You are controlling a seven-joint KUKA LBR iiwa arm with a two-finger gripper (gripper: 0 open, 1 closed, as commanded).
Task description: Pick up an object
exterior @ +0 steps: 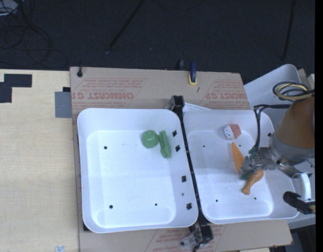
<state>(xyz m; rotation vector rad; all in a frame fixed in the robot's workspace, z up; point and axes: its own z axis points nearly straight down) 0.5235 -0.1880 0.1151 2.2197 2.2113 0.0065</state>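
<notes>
My gripper (251,165) is low in the right bin (219,214), near its right wall. It sits between two orange pieces. A slim orange stick (237,155) lies just to its left, and a tan-orange piece (252,181) pokes out just below it. The gripper's body hides where they meet it, so I cannot tell whether it touches either one. A small brown and white block (232,132) rests further back in the same bin. A green scoop-shaped object (156,141) lies in the left bin (124,219), near the upper right corner.
The two white bins sit side by side on a cardboard sheet (129,91), split by a black divider (185,161). The arm's orange band (298,125) hangs over the right bin's right edge. Cables (290,90) loop behind it.
</notes>
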